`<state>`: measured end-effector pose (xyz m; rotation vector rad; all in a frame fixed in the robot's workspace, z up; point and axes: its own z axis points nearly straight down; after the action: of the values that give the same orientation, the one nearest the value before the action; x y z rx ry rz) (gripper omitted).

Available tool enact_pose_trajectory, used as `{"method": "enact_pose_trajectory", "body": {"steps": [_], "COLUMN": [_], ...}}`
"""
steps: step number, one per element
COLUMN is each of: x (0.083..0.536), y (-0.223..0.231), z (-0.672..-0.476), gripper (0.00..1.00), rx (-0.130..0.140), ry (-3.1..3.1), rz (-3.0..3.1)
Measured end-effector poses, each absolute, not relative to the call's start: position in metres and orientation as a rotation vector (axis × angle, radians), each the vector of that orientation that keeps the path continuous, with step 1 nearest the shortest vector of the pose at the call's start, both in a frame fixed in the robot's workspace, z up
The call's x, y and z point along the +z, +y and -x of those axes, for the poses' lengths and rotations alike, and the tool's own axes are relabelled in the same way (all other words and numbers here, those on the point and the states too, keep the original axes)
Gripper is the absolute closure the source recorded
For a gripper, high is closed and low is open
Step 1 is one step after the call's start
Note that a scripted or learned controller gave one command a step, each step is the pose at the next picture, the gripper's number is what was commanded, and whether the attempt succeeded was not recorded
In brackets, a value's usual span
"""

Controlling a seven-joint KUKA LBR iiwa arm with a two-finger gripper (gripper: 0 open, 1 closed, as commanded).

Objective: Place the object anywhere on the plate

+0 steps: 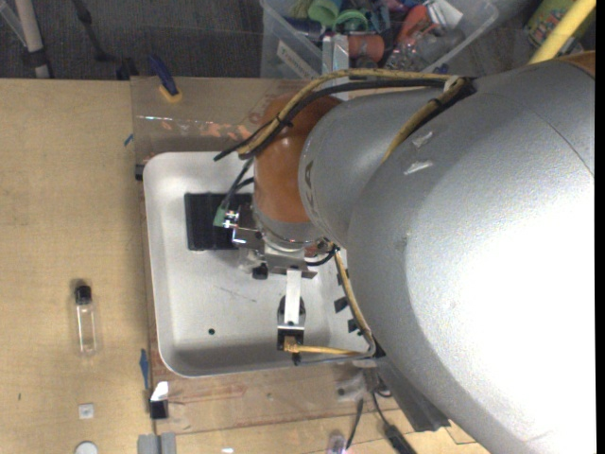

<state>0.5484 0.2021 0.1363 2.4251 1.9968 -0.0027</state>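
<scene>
In the camera view a white bin [180, 348] lies at centre left. A flat black rectangular thing [202, 221] rests on the bin floor near its far left side, and the wrist hides its right edge. My gripper [257, 259] hangs under the orange band, low over the bin's middle and just right of the black thing. The big grey arm [473, 253] covers the whole right half, so the second bin and any plate are hidden behind it.
A clear vial [85, 318] lies on the wooden bench left of the bin. A clear tub of colourful toys [378, 12] stands at the back. A blue clip [168, 88] sits beyond the bin's far corner. A dark speck [212, 330] marks the bin floor.
</scene>
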Motion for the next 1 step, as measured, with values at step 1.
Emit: {"method": "enact_pose_trajectory", "body": {"steps": [1], "x": [0.0895], "y": [0.1845], "z": [-0.5182], "gripper": [1.00], "rx": [0.011], "ry": [2.717], "rz": [-1.570]}}
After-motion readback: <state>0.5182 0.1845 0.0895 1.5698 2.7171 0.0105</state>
